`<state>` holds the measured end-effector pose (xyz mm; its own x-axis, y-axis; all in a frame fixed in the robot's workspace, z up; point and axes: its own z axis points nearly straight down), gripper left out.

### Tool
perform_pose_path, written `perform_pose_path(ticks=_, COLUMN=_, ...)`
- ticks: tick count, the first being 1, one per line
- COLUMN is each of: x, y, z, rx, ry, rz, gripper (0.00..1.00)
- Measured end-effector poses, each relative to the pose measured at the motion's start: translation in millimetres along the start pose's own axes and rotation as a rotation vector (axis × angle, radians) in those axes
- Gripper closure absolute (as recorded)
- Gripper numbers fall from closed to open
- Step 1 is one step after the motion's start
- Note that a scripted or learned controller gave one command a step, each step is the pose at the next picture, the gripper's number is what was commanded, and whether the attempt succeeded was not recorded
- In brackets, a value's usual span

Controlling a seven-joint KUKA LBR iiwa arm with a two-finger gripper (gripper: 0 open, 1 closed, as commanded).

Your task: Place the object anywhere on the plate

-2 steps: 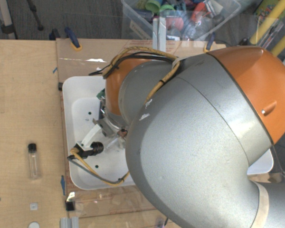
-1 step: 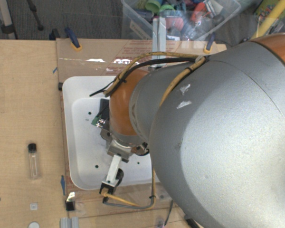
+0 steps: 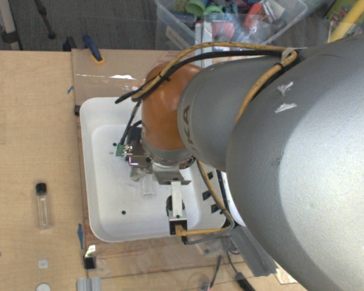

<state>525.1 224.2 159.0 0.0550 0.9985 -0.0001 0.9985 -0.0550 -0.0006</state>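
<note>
Over the white bin point(image 3: 103, 162), the arm point(image 3: 267, 132) hides the hand (fingers unseen).

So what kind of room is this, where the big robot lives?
Probably a robot lab or workshop. A big grey arm with an orange band reaches over a shallow white bin on a wooden bench, and a clear plastic tub of colourful toys waits behind.
</note>
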Motion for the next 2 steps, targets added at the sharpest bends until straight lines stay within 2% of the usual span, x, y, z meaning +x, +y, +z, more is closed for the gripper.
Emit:
perform_pose_path(ticks=1, x=4.0, y=74.4, z=-9.6, rx=-0.003, ry=0.0, rz=-0.575, gripper=1.0)
perform_pose_path(ticks=2, x=-24.1, y=97.6, z=-90.4, rx=-0.005, ry=-0.001, rz=-0.835, gripper=1.0)
